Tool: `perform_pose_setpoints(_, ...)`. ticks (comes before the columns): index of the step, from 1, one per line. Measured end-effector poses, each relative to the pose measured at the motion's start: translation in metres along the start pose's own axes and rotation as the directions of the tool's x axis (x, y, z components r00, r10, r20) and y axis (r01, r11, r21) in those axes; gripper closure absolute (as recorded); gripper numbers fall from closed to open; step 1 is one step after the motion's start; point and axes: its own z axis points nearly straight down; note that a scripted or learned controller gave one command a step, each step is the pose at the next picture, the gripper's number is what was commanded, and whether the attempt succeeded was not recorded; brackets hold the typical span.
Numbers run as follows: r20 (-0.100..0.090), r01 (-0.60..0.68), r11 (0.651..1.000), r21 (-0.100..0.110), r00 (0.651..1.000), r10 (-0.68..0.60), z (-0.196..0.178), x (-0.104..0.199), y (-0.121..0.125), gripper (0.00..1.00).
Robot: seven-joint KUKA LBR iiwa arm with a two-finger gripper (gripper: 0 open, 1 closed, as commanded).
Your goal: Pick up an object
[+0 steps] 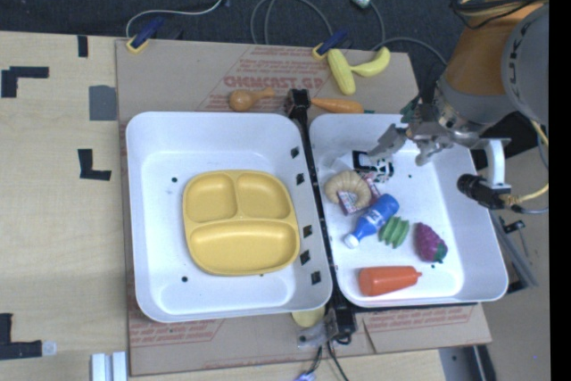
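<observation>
Gripper (379, 158) sits low over the right bin (464, 219), near its back-left corner, above a small black-and-white item we cannot identify. Whether it has hold of anything — we cannot tell; the tip is too small and blurred. Just below it we note a bagel (346, 187), a blue bottle (373, 219), a green piece (393, 232), a purple piece (430, 242) and a carrot (387, 279). Left bin (152, 192) holds a yellow tray (240, 221). Arm (486, 58) is cut off at right — a banana (357, 67) lies beyond the bins.
</observation>
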Motion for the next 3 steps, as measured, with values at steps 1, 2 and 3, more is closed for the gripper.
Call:
perform_pose_setpoints(1,0.004,0.001,0.999,-0.036,1.0,-0.001,0.069,0.0089,0.0366,0.0)
perform_pose_setpoints(2,0.002,0.003,0.999,-0.036,1.0,-0.003,0.0723,0.0102,0.0364,0.0)
perform_pose_setpoints(3,0.002,0.002,0.999,-0.036,1.0,-0.002,0.0726,0.0102,0.0362,0.0)
